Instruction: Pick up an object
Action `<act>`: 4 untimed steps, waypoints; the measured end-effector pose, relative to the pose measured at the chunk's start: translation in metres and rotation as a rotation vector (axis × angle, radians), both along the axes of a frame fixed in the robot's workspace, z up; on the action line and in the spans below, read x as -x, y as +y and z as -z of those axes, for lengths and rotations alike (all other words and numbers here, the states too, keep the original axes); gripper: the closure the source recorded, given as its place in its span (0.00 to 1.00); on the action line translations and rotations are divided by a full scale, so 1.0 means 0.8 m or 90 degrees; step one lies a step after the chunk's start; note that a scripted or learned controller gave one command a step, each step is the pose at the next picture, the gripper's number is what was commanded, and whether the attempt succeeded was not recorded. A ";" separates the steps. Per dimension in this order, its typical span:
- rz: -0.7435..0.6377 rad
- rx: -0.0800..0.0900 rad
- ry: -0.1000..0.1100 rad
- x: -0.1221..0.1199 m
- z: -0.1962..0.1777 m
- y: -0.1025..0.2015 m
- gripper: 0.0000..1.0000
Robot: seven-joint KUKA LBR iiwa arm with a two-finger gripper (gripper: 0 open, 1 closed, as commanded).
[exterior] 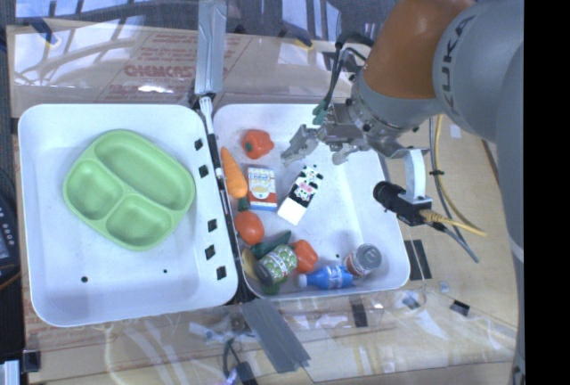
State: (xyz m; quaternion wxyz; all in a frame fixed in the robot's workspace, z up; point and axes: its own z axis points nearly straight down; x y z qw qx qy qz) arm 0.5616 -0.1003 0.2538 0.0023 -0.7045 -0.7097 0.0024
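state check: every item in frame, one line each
gripper: above right bin, nothing between its fingers
green divided plate: flat in left bin, compartments bare
orange pepper: resting apart from gripper
carrot: lying along right bin's left wall
small juice carton: lying flat
cow-print carton: lying flat, tilted
green can: on its side
blue bottle: on its side

Light green three-compartment plastic plate (130,188) laid in the left shallow white bin (53,285), tan cardboard sheet with red print (134,67) spread beneath both bins, grey metal strip (210,49) set between the bins at the far side
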 end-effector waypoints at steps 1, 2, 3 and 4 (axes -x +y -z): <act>-0.051 0.002 -0.009 -0.050 0.180 -0.054 0.00; 0.016 0.001 -0.011 0.038 0.195 0.001 0.00; 0.057 -0.001 -0.008 0.003 0.196 -0.018 0.00; 0.080 -0.001 -0.006 0.074 0.200 0.005 0.00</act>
